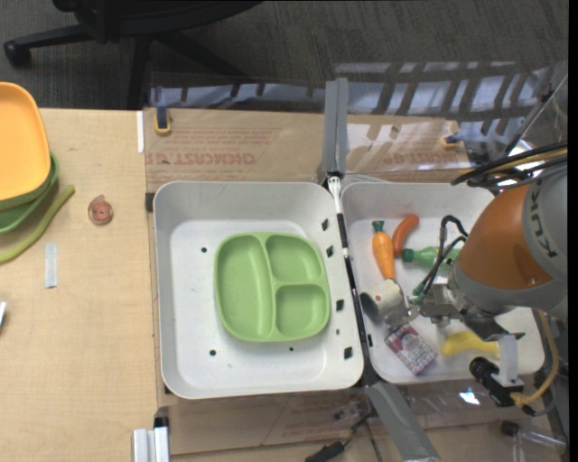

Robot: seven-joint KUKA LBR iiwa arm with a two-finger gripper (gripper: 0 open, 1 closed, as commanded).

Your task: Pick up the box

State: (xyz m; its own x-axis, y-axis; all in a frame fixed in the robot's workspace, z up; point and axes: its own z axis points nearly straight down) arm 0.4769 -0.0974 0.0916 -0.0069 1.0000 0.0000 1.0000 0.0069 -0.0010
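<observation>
So you have one box (412, 348) in the right bin (361, 212), just below the gripper (417, 305); whether its fingers are open you can't tell. Near the box: two carrots (385, 254), one banana (470, 343), one beige cup (383, 298).

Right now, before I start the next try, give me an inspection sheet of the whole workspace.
Surface: wooden bench bearing two white bins, left bin and right bin.
Job's things: small box lying in the right bin, near its front wall.
Clutter: green divided plate in the left bin; toy carrots, yellow piece in the right bin.
End effector: end effector low over the right bin, beside the box.
Cables: dark cables along the wrist.
Surroundings: stacked orange and green plates, cardboard, chair base.
</observation>
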